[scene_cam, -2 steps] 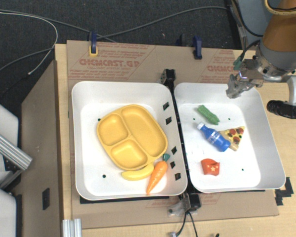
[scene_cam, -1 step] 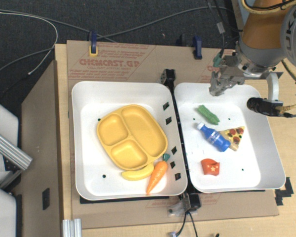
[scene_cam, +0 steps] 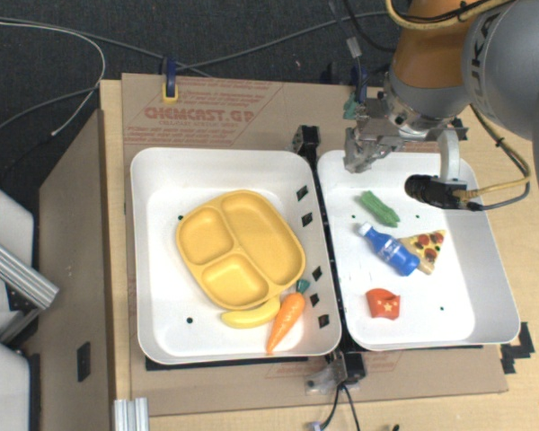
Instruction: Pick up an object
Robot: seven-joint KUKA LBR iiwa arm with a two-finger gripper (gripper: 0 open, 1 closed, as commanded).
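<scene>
Left bin (scene_cam: 153, 241): yellow divided plate (scene_cam: 241, 248), banana (scene_cam: 250, 315) and carrot (scene_cam: 286, 321) were noted at its near edge.

Right bin (scene_cam: 485, 277): the gripper (scene_cam: 364, 155) was recorded at the far left corner, nothing between its fingers, their state not discernible. The green pod (scene_cam: 378, 207), small, elongated, lay just nearer and rightward, long axis running far-left to near-right. Blue bottle (scene_cam: 388, 249), pizza slice (scene_cam: 425, 248) and red piece (scene_cam: 384, 303) lay nearer.

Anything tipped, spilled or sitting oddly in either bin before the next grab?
Only this: the yellow three-compartment plastic tray lies skewed in the left white bin, with the yellow toy banana and orange toy carrot against its lower edge. Nothing spilled.
</scene>
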